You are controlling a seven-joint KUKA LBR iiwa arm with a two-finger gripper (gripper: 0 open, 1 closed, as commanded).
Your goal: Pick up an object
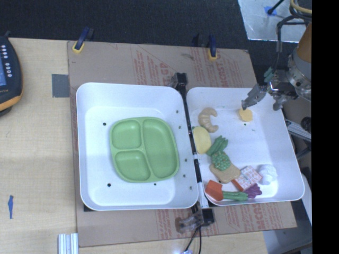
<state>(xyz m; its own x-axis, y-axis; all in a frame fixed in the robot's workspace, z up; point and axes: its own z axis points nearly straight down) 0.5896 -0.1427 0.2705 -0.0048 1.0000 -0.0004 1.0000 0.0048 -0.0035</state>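
In the camera view two white bins stand side by side on the bench; the left bin (90,142) carries a green divided plate (144,149), and the right bin (275,142) carries a heap of small toy foods. The gripper (263,97) hangs over the upper right part of the right bin, reaching in from the right; its fingers look spread apart, one dark finger (253,97) pointing down to the left and the other (277,102) more to the right, and nothing is between them.

The thing nearest to the claw is a small yellow block (246,115), lying alone on the bin floor; it lies just below and a little left of the left fingertip in this view, close to it, but whether they touch I cannot tell. The block is about square, so it shows no clear long axis.

The other pieces lie well apart toward the bin's left side and lower edge: a tan croissant-like piece (209,118), a yellow lemon (201,139), a green leafy vegetable (219,151); I judge the block the likely target, and the claw must shift a little left and down to bring it between the fingers.
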